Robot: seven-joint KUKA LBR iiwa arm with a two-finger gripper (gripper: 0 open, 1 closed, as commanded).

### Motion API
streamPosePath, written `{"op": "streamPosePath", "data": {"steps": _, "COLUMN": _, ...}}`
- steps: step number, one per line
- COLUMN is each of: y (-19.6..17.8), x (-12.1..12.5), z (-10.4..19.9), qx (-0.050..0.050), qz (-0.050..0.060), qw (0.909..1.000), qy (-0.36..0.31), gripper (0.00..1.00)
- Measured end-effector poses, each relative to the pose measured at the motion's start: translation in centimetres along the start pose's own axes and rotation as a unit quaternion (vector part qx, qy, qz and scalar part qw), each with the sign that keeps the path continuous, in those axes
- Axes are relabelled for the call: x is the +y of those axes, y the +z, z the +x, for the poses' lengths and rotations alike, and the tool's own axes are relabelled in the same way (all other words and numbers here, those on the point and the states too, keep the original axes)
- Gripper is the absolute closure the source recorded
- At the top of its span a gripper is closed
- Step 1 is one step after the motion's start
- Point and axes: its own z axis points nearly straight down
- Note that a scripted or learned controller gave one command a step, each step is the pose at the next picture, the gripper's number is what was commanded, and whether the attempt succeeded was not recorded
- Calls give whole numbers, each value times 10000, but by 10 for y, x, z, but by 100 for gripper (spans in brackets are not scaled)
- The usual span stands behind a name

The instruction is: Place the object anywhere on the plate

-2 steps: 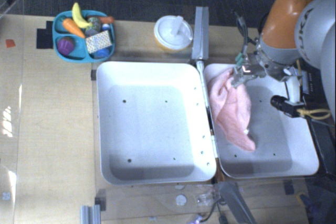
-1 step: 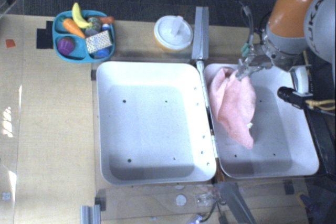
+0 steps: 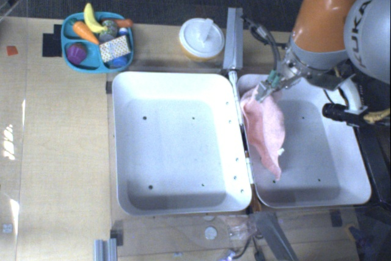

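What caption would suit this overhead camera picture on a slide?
Robot claw lifting a pink cloth by its top corner over the right white bin.

Even overhead light, slightly soft focus

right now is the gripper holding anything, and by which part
The gripper pinches the pink cloth by its top corner; the rest hangs down over the right bin.

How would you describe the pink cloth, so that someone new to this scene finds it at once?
Look at the right bin of the two white bins. Along its left wall a pink cloth hangs, its top corner at the hand. It is the one soft, pink thing in the bins.
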Motion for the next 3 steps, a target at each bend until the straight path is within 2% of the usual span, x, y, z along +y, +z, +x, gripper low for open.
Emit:
{"op": "streamPosePath", "data": {"steps": 1, "y": -7, "x": 6, "z": 46, "qx": -1, "qz": -9, "qw": 9799, "qy": -1995, "gripper": 100}}
{"op": "streamPosePath", "data": {"steps": 2, "y": 7, "x": 17, "z": 95, "qx": -3, "qz": -17, "qw": 9209, "qy": -3898, "gripper": 100}}
{"op": "streamPosePath", "data": {"steps": 3, "y": 9, "x": 15, "z": 145, "qx": 9, "qz": -12, "qw": 8703, "qy": -4925, "gripper": 100}}
